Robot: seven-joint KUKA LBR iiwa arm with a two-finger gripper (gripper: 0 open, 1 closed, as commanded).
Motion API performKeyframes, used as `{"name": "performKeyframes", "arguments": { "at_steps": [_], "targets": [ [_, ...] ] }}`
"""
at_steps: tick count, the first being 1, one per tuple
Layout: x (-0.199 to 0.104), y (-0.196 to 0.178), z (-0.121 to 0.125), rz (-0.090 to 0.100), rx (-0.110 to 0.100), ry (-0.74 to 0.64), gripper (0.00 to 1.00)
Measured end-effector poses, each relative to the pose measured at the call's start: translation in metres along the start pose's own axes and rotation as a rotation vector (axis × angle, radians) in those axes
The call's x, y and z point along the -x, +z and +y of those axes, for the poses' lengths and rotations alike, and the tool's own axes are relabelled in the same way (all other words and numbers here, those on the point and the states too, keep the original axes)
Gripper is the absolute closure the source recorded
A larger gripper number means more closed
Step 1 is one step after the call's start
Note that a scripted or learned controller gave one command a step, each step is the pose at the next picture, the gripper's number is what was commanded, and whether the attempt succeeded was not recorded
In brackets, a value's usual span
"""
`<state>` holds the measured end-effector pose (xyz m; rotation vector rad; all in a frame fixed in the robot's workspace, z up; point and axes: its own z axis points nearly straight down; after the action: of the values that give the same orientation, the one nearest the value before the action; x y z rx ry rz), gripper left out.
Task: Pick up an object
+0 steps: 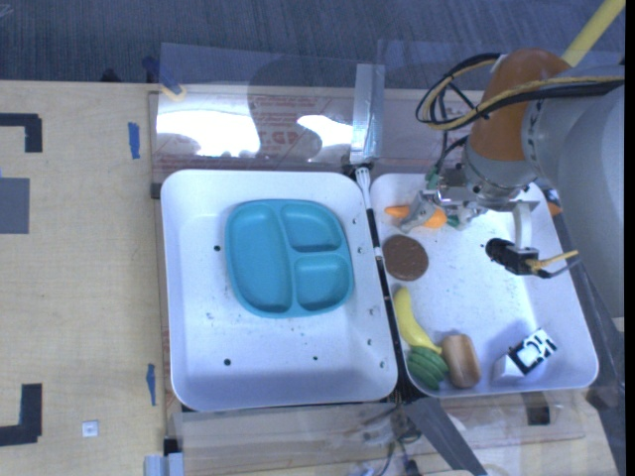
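The claw [434,209] hangs over the far left corner of the right bin [571,310], at a small orange piece [421,214], seemingly a toy carrot; whether its jaws are wide, narrow or clamped cannot be told. The piece looks light, rigid and smooth, best pinched across its middle. The bin wall stands close. A brown disc [405,257] lies just nearer; banana [413,323], green vegetable [429,366] and bun [460,358] crowd the near edge. The left bin [189,266] holds a blue tray [290,257].

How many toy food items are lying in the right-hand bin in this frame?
5: an orange piece beside the gripper, a brown disc, a banana, a green piece and a bread roll. The arm may hide others.
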<state>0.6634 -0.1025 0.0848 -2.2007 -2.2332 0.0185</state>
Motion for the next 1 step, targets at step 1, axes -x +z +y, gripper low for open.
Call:
{"name": "performKeyframes", "arguments": {
  "at_steps": [1],
  "targets": [
    [-0.0028, -0.0001, 0.0006, -0.003, 0.003, -0.047, 0.00]
  ]
}}
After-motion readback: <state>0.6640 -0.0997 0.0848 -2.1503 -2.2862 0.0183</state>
